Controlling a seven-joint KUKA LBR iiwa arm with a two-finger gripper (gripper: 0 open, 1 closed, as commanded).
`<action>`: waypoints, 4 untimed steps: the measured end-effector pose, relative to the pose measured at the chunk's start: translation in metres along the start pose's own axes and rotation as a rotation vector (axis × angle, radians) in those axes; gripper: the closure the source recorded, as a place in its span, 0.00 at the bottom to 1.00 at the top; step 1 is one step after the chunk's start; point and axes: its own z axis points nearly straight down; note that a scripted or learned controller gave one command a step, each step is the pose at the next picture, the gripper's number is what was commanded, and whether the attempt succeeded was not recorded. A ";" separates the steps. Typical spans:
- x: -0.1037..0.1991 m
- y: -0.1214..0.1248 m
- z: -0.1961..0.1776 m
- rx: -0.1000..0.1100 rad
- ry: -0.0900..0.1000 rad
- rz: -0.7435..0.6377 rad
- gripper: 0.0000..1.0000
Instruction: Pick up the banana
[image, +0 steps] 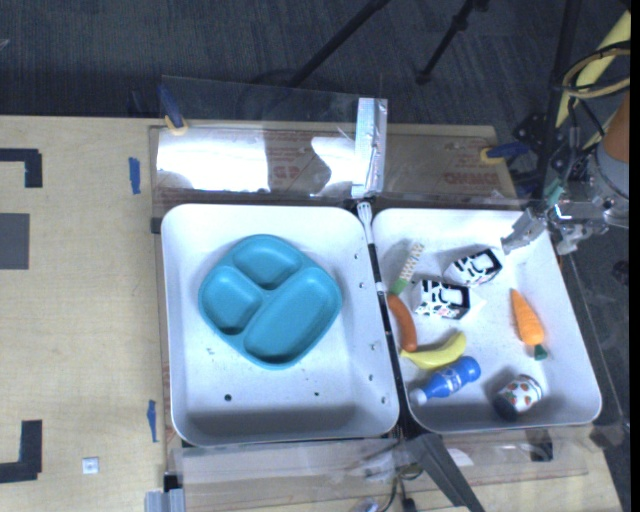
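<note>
Nearest edge, right bin (575, 330): blue bottle (447, 381), patterned ball (518, 394), banana (434, 351) just beyond. Carrots (527, 317), cow toys (443, 298) farther back. Left bin (190, 320) holds blue divided plate (270, 299). Pincer (527, 226) at far right corner, probably empty; jaw state unclear. Approach step: next, travel to banana, descend.

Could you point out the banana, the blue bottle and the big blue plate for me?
banana (435, 351): camera view, middle of its yellow curve.
blue bottle (452, 379): camera view, its body.
blue plate (225, 268): camera view, upper left rim.
</note>
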 end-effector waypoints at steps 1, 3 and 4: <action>0.058 -0.084 0.077 0.001 0.000 0.156 0.00; 0.090 -0.093 0.138 -0.007 -0.001 -0.292 0.00; 0.093 -0.123 0.138 -0.009 -0.001 -0.204 0.00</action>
